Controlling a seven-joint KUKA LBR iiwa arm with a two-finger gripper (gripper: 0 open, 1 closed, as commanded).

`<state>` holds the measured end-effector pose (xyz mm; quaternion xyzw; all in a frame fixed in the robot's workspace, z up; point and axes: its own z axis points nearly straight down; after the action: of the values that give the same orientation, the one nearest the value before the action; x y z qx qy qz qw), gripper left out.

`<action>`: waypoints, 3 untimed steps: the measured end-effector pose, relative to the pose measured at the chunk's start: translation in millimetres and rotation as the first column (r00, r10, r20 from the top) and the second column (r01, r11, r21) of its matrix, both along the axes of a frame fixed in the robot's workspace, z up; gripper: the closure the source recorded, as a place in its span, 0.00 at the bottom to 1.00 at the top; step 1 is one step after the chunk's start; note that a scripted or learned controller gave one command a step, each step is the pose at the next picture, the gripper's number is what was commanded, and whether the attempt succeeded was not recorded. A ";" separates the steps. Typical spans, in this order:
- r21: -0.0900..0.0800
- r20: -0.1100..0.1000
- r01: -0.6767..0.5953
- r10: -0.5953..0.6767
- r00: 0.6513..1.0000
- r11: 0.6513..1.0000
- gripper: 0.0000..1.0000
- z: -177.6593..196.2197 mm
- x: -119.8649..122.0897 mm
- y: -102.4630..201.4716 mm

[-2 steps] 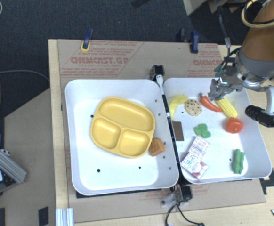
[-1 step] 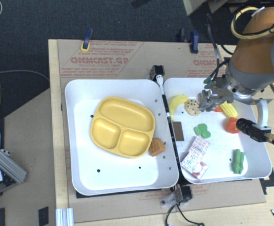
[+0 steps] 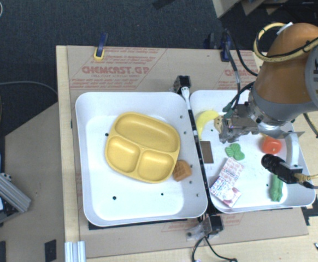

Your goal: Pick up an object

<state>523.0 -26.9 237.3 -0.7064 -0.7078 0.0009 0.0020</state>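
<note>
Camera view, nearest first: in the right bin point(image 3: 253, 200) a pink-and-white printed packet point(image 3: 227, 182) lies flat, its long axis running away from the camera and leaning right. A slim green pod point(image 3: 276, 190) lies at the bin's right side, pointing almost straight near to far. Further back a small, round, ridged green piece point(image 3: 235, 150) lies flat. A brown block point(image 3: 206, 151) sits by the bin's left wall with its long axis near to far, and a red-orange lump point(image 3: 271, 145) lies to the right, partly under the arm. The tool point(image 3: 230, 134) hangs just above the green piece, touching nothing that can be made out; whether it is open or closed cannot be told, and nothing shows in its grip. Beyond it a yellow banana point(image 3: 205, 120) curves from the left wall toward the tool. In the left bin point(image 3: 93, 162) a yellow three-part plate point(image 3: 142, 146) lies tilted, with a brown lump point(image 3: 182, 170) touching its near right edge. Both bins rest on the worktop point(image 3: 121, 64).
</note>
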 end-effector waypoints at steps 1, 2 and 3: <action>0.000 -0.001 0.000 0.000 1.000 1.000 1.00 -23.6 -17.3 32.9; -0.002 0.008 0.001 -0.001 1.000 1.000 1.00 -1.6 -15.0 31.0; -0.001 0.002 0.004 -0.004 1.000 1.000 1.00 -11.9 -18.1 19.4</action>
<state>504.9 -7.5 225.4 -0.7077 -0.7065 0.0007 0.0010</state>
